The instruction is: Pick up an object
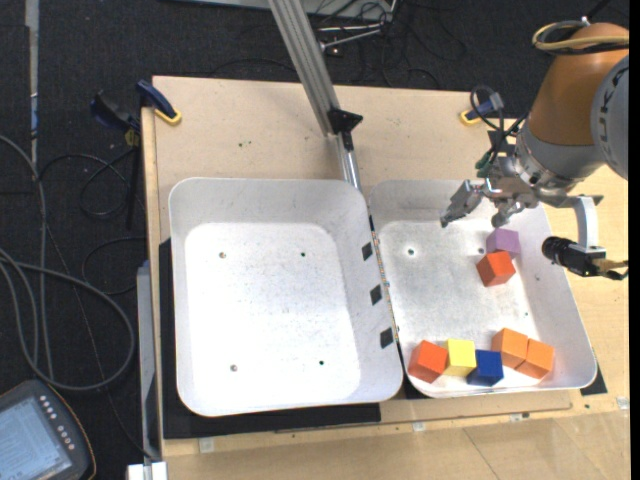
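Nothing is lifted yet, as far as I can judge: the hand [478,200] hovers in the upper part of the right bin [420,268], toward the right of the frame, its two thin fingers spread apart with only air between them. Just below and right of it lie a pale purple block [505,240] and a red-orange block [496,268], the two touching or nearly so; either looks the nearest candidate. Along the lower edge of that bin sits a row of five more: an orange block [429,359], a yellow block [461,354], a blue block [488,367] and two orange blocks [525,351] packed close at the lower right corner. All seem small, matte, hard-edged cubes, likely foam or painted wood. Both bins are shallow, smooth white plastic with rounded corners, speckled with dark marks; the left bin [200,268] has a few small holes. They rest on a pale, wood-like surface [250,128]. Approach, closing and lifting all remain to be done.
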Controlling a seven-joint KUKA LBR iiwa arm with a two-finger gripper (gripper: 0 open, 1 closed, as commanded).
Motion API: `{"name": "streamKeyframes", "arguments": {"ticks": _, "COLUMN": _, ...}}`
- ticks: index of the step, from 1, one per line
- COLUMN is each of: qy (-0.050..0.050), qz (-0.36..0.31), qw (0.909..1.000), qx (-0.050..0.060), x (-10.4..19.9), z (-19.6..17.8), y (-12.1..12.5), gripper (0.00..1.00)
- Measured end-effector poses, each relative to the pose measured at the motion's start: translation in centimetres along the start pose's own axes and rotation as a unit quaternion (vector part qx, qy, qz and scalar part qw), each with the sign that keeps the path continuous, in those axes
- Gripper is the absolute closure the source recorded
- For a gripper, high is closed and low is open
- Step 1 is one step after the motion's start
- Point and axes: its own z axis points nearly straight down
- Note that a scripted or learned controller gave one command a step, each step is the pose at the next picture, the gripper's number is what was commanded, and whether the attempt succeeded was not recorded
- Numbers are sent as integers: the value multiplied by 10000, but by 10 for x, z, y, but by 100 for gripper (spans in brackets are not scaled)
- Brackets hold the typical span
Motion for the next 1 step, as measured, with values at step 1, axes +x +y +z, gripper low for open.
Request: {"name": "streamKeyframes", "arguments": {"ticks": 1, "qy": -6, "qz": -5, "qw": 10000, "qx": -22, "x": 0, "z": -3, "y": 1, "gripper": 0}}
